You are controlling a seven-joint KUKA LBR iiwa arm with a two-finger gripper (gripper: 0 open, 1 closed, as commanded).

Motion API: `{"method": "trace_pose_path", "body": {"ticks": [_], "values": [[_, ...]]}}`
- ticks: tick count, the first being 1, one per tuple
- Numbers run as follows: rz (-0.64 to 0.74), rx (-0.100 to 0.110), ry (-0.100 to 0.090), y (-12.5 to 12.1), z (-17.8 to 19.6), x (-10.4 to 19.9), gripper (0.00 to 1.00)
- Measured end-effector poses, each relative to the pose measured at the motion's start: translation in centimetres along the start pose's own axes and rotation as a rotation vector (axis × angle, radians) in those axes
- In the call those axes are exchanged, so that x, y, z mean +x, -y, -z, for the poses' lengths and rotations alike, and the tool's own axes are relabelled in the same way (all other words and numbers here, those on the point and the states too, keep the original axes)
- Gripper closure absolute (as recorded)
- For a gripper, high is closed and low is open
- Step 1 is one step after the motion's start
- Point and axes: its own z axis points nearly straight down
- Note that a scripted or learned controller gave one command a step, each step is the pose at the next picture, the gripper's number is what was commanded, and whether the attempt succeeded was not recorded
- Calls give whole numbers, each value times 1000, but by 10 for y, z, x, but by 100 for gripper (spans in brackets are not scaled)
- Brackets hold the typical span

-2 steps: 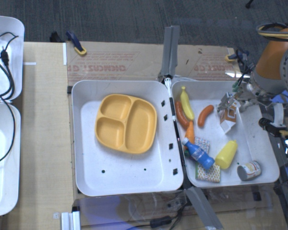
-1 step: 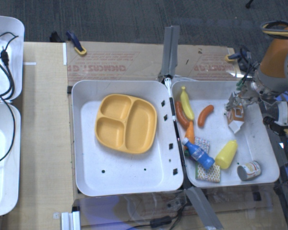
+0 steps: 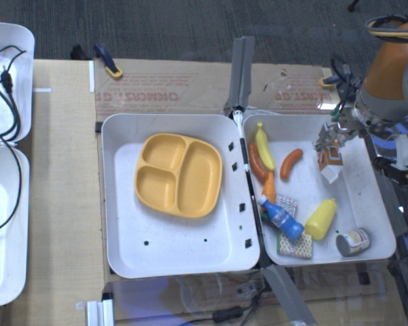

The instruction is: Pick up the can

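- Silver-grey can (image 3: pixel 353 241): lies on its side in the right bin (image 3: pixel 377 195), at about 5 o'clock of that bin's floor, near the front right corner; nothing touches it.
- Yellow squeeze bottle (image 3: pixel 321 219): tilted, just beside the can at its 10 o'clock.
- Blue bottle (image 3: pixel 283 219): lying slantwise at 7 o'clock of the right bin, its lower end over a green-edged sponge (image 3: pixel 296 246).
- Patterned packet (image 3: pixel 285 203): partly under the blue bottle.
- Banana (image 3: pixel 264 148), two orange sausages (image 3: pixel 258 161) (image 3: pixel 291 163) and a carrot (image 3: pixel 269 187): grouped along the right bin's 9 to 11 o'clock side.
- Small brown-and-white carton (image 3: pixel 330 163): at about 1 o'clock of the right bin, directly below the end effector.
- End effector (image 3: pixel 334 136): over the right bin's 1 o'clock area, well apart from the can; whether its fingers are spread or pressed together I cannot tell.
- Arm (image 3: pixel 387 66): grey with orange band, entering at 2 o'clock of the view.
- Left bin (image 3: pixel 119 202): holds a yellow three-compartment plate (image 3: pixel 179 174), sitting towards 12 o'clock.
- Worktop (image 3: pixel 61 182): wood-coloured, with cardboard (image 3: pixel 163 87) behind the bins.
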Motion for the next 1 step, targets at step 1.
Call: {"method": "trace_pose_path", "body": {"ticks": [1], "values": [[0, 0, 0, 0, 0, 0, 0]]}}
